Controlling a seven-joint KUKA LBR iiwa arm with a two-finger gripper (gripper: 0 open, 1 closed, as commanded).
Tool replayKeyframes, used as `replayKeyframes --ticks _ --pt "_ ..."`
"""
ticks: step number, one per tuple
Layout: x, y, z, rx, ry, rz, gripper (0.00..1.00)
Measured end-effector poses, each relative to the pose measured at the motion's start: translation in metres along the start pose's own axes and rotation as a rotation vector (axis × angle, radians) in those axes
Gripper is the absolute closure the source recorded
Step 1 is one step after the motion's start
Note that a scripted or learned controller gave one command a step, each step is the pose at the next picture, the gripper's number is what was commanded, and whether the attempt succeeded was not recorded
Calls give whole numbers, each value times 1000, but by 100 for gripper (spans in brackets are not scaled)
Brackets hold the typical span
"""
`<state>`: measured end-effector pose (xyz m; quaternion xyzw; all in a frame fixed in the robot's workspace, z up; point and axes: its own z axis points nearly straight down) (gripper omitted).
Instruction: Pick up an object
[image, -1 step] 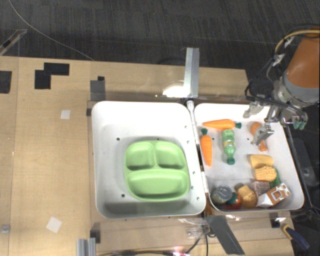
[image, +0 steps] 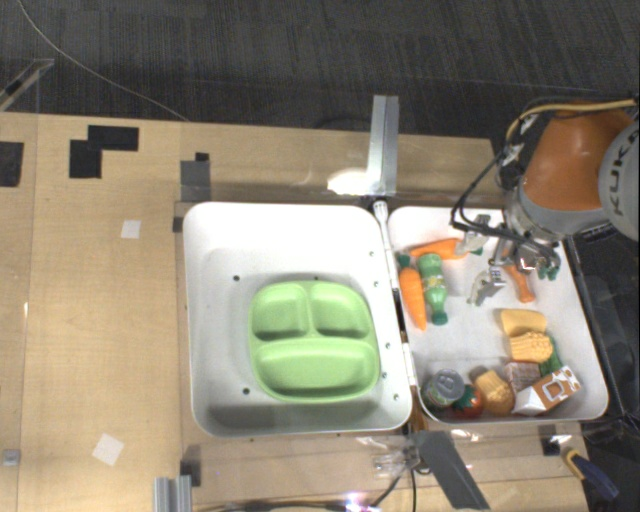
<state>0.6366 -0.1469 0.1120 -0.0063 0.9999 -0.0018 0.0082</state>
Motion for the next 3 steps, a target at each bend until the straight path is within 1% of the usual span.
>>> replayKeyframes --ticks 1,2,3 --pt "-18 12 23 -2 42 -235 0" --pt "-2 43 23 1 3 -236 0" --pt "12 49 17 17 -13 -307 0"
